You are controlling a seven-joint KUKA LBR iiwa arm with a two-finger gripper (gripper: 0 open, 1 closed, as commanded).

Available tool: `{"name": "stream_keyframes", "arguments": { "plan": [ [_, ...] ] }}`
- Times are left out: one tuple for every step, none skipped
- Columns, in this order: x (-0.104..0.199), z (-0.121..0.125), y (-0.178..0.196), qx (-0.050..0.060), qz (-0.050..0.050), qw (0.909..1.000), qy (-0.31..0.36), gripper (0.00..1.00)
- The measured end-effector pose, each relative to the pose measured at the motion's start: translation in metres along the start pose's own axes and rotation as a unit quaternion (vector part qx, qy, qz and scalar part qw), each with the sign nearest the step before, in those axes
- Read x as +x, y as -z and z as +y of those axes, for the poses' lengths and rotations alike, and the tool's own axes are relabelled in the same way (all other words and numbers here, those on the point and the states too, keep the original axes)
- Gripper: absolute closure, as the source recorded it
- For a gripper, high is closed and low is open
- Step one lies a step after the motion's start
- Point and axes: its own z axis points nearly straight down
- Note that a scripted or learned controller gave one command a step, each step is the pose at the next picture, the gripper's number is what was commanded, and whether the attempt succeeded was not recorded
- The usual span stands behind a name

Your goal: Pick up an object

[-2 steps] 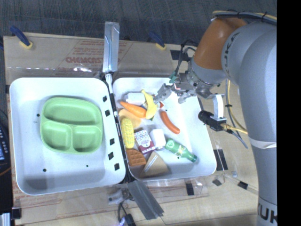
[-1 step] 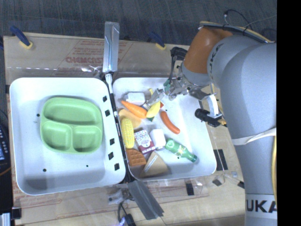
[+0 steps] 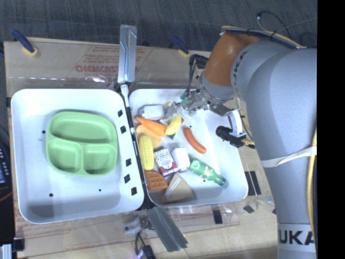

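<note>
ridged corn cob [image 3: 145, 151], glossy sausage [image 3: 194, 140]

Pale green tray [image 3: 82, 142] in the white left bin [image 3: 27, 198]; orange carrot [image 3: 151, 126], yellow corn [image 3: 146, 151], red sausage [image 3: 194, 140], green bottle [image 3: 206, 172].

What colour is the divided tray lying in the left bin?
Light green, plain with no pattern; the divided tray shows clearly in the camera view, inside the white left bin.

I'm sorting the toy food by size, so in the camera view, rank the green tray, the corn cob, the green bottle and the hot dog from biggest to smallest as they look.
1. green tray, by far the largest.
2. corn cob and green bottle: they look alike in length, so I won't rank them.
3. hot dog, the smallest.
</note>
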Motion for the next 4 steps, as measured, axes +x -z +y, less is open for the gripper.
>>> {"name": "stream_keyframes", "arguments": {
  "plan": [
    [0.001, 0.002, 0.012, -0.001, 0.0, 1.0, 0.003, 1.0],
    [-0.022, 0.0, 0.0, -0.002, 0.001, 0.9981, -0.061, 1.0],
    [0.004, -0.017, 0.125, 0.003, 0.002, 0.9945, -0.104, 1.0],
    [0.004, -0.017, 0.123, 0.004, 0.002, 0.9945, -0.104, 0.0]
  ]
}}
